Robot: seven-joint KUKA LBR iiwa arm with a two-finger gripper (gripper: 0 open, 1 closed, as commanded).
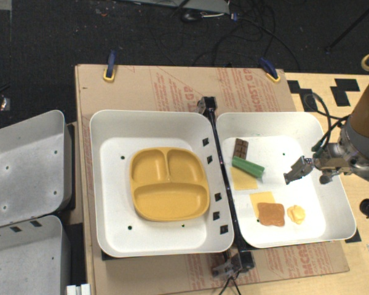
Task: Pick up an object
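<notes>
Over the right bin [307,125] you see the gripper [297,171], finger state indiscernible, hovering near the green block [248,166] and toast slice [271,214].

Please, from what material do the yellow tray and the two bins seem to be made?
The tray looks like moulded plastic, matte to satin: one uniform yellow, rounded compartment ridges. The bins look like thin formed plastic or painted metal, semi-matte white with soft rounded corners; which one is unclear.

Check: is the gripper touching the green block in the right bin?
Apart. The camera view shows bare white bin floor between the gripper and the green block.
</notes>
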